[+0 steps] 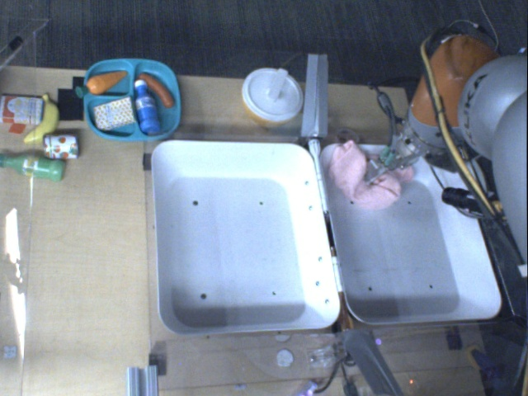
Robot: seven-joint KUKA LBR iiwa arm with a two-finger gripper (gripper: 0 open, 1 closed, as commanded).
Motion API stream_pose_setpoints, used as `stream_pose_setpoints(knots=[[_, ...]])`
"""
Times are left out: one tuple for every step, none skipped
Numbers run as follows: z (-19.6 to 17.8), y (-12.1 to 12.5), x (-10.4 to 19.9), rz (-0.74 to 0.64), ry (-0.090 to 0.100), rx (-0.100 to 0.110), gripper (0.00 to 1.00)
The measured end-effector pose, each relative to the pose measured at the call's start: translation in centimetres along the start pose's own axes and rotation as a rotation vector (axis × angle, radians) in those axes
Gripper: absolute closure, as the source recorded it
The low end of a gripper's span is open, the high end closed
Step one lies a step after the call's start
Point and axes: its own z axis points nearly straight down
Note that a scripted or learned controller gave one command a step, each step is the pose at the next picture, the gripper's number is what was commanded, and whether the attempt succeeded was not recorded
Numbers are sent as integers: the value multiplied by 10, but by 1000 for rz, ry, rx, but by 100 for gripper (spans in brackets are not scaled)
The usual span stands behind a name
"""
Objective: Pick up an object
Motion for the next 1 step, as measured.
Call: stream_pose_setpoints(knots=[[-83, 34, 71, 53, 3, 4, 100]])
